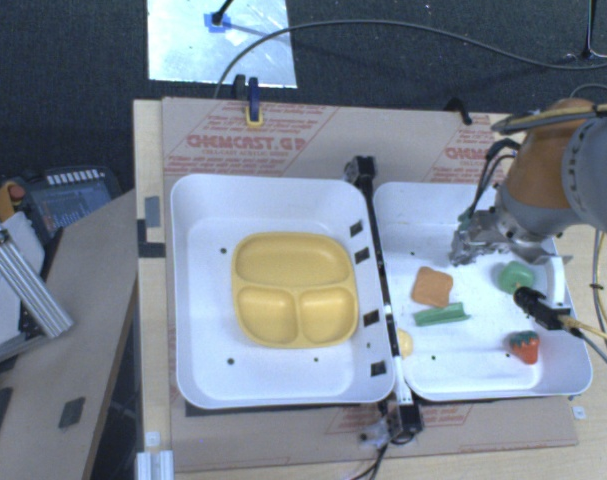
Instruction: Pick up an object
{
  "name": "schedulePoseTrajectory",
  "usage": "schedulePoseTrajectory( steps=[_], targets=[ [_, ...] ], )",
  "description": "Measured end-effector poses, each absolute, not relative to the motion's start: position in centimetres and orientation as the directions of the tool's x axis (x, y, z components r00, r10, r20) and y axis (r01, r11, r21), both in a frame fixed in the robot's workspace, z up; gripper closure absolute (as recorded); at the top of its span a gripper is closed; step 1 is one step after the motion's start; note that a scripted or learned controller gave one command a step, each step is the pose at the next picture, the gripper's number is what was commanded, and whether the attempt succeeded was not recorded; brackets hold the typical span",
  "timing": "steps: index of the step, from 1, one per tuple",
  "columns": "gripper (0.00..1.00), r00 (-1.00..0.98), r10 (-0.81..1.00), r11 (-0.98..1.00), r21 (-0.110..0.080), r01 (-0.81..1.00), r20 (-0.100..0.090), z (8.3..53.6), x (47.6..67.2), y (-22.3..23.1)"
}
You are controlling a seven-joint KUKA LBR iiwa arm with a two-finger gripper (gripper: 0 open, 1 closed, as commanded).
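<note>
In the right bin point(415, 223) lie an orange flat piece point(432, 288), a green stick point(440, 315), a green rounded lump point(515, 275), a small red and orange item point(524, 347) and a small yellow piece point(405, 343) at the bin's left wall. My gripper point(469, 246) hangs over the upper middle of the right bin, up and to the right of the orange piece and left of the green lump. It is dark and seen from above, and nothing shows in it.
The left bin point(198, 298) holds a yellow three-compartment plate point(288, 288). A black divider point(373, 258) runs between the bins. The arm's orange band point(543, 168) and its cables point(548, 313) overhang the right bin's right side.
</note>
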State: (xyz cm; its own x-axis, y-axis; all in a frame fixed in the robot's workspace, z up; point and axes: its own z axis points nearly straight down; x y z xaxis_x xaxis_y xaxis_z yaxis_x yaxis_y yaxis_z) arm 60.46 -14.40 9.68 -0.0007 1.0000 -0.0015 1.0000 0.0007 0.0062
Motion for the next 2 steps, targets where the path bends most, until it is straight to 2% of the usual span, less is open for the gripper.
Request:
schedulePoseTrajectory(
  steps=[1,2],
  targets=[
    [1.0,-0.005,1.0,0.005,0.006,1.0,-0.001,15.2,60.6,-13.3],
    [1.0,-0.002,1.0,0.002,0.005,1.0,-0.001,19.9,60.5,-14.2]
  ],
)
